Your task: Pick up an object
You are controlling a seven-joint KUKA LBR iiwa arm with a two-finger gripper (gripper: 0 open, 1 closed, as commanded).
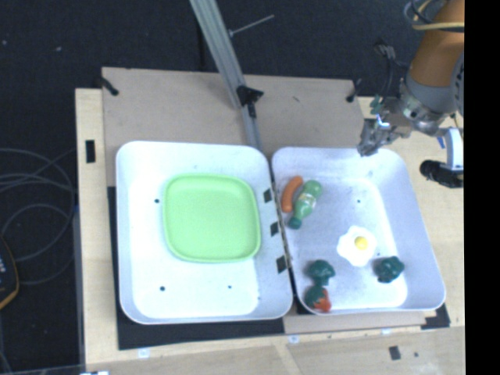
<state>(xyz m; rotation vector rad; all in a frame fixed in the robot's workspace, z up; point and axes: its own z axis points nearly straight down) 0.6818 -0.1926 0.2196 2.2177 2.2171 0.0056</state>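
White plastic forms both bins on the counter (92, 209). The right bin (414, 209) serves as the landmark: the gripper (367, 148) hangs over its far rim, and whether it is apart or together I cannot tell. Inside that bin, an orange carrot (291, 194) lies touching a green bottle (303, 203) near its left wall, a fried egg (357, 245) sits toward its near right, with green broccoli pieces (388, 269) beside it. Left of that bin, a green plate (211, 217) lies in the left bin (141, 233).
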